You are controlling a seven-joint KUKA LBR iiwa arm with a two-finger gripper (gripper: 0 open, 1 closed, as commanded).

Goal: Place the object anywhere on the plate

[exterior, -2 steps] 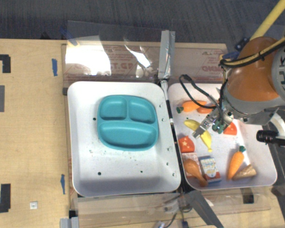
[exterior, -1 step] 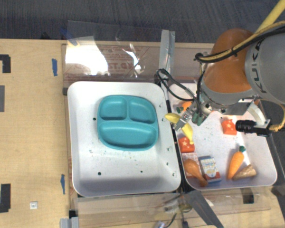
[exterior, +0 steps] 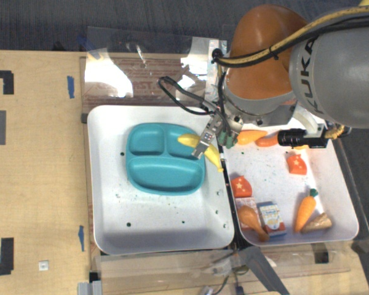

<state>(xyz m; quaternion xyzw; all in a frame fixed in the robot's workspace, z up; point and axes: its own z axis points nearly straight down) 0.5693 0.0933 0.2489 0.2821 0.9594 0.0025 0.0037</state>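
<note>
A teal divided plate (exterior: 163, 165) lies in the left white bin (exterior: 111, 214). A yellow banana (exterior: 187, 141) hangs over the plate's right rim, its lower end reaching toward the wall between the bins. My gripper (exterior: 202, 145) comes in from the right, and its metal fingers (exterior: 204, 141) close across the banana's middle. The banana's tips show on both sides of the fingers. The arm's orange band and grey body hide the back of the right bin.
The right bin (exterior: 344, 226) holds a carrot (exterior: 305, 209), a small carton (exterior: 271, 217), a brown piece (exterior: 249, 217), two red pieces (exterior: 296, 163) (exterior: 241, 186) and an orange item (exterior: 252, 137) under the wrist. Black cables (exterior: 178, 97) loop behind the plate.
</note>
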